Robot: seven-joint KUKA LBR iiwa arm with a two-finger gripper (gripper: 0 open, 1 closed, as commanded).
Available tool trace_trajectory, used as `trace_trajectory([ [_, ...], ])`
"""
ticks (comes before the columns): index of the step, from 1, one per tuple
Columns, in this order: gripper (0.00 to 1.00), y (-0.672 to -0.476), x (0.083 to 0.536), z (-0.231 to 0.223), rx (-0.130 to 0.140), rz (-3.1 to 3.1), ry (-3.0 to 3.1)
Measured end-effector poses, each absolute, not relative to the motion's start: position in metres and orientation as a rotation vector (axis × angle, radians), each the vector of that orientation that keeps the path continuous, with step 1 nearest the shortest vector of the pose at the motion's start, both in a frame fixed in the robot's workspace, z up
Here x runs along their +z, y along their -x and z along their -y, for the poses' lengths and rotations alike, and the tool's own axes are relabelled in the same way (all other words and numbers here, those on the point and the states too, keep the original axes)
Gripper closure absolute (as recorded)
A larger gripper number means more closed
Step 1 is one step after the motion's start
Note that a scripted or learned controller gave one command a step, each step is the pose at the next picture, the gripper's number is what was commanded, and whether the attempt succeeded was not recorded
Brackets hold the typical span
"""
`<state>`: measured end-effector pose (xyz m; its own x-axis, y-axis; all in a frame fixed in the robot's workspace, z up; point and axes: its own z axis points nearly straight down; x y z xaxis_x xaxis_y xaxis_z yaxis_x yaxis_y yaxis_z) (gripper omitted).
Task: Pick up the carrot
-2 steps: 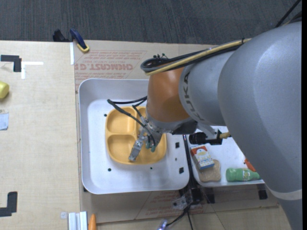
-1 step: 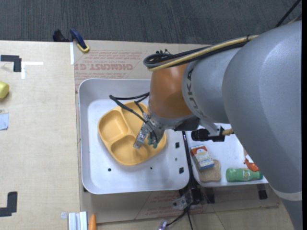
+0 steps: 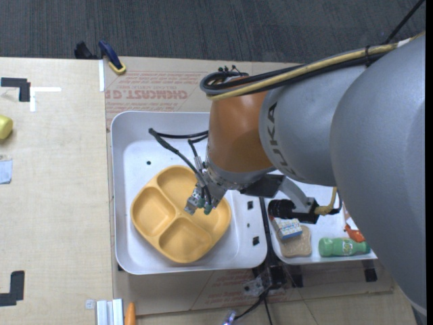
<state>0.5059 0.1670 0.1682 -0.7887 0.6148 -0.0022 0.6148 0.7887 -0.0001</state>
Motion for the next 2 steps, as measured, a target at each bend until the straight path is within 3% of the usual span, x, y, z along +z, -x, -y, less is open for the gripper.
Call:
trace_trajectory([
  [1, 1.0, -0.48, 0.175, -0.226, 0.001, -2.872, -1.267],
  [2, 1.0, -0.48, 0.153, -0.143, -0.001, -3.025, -0.846],
])
